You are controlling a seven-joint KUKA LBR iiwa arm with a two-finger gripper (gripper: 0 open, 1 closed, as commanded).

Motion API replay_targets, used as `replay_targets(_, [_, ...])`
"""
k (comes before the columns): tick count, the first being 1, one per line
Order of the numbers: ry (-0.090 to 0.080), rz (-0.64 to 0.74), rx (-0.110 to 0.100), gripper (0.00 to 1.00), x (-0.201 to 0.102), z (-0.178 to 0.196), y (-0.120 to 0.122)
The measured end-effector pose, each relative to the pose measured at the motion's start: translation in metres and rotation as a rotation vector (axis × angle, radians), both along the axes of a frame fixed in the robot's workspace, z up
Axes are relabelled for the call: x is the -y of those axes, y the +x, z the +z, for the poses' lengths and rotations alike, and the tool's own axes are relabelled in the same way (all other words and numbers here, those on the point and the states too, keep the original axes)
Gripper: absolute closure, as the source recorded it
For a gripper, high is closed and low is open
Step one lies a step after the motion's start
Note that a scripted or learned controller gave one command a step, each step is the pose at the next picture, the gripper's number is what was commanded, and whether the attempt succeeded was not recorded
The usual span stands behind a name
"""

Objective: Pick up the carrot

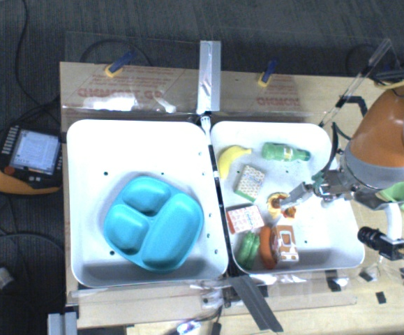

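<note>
The carrot point(266, 248) is an orange-red stub lying near the front of the right bin point(341, 222), between a green pepper point(248, 243) and a small orange-and-white carton point(286, 246). My gripper point(294, 198) reaches in from the right and hangs low over the bin's middle, behind the carrot and slightly to its right. Its tip is beside a small yellow-and-orange item point(278, 202). Nothing of the carrot is in the gripper.
The right bin also holds a banana point(231, 158), a green bottle point(284, 152), a speckled sponge-like block point(250, 181) and a patterned box point(244, 219). A blue sectioned plate point(154, 221) lies in the left bin point(90, 152). The divider point(217, 194) separates the bins.
</note>
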State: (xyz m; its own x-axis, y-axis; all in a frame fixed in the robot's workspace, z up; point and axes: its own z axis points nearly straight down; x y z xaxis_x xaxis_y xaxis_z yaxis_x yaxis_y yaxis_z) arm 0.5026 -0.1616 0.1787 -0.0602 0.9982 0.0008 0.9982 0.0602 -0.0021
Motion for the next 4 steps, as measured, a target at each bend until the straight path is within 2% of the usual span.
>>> replay_targets(1, [0.004, 0.002, 0.000, 1.00, -0.002, 0.008, 0.001])
replay_targets(2, [0.004, 0.003, 0.000, 0.00, -0.002, 0.008, 0.001])
replay_targets(3, [-0.007, -0.051, 0.013, 0.00, -0.004, -0.089, 0.054])
replay_targets(4, [-0.004, -0.081, -0.001, 0.00, -0.005, -0.086, 0.024])
